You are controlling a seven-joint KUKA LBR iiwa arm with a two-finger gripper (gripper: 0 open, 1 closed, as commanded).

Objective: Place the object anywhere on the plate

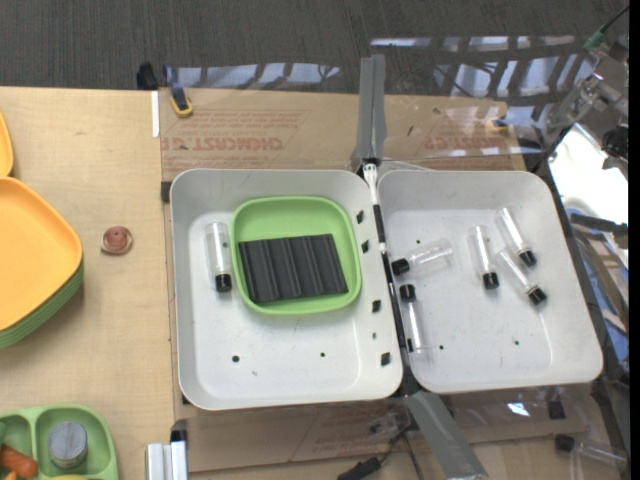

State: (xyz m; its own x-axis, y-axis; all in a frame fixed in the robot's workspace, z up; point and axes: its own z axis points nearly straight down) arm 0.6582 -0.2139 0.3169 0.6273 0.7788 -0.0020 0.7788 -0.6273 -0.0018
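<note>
Lying loose in the right bin (560,363) are five clear vials with black caps, any of which may be the object; the plate (295,208), green with a dark ribbed insert, sits in the left bin (200,368), with a sixth vial (218,256) just beside its left edge. Nearest the divider, one vial (411,318) runs near-to-far, cap at the far end; another (420,259) lies left-to-right, cap pointing left. Three more (487,257) (517,238) (523,279) lie farther right, caps toward the near side. Risks, as I judge: round glass rolling away under a pinch, or rolling off the ribbed insert once released. As for the gripper, I cannot tell its state.
</note>
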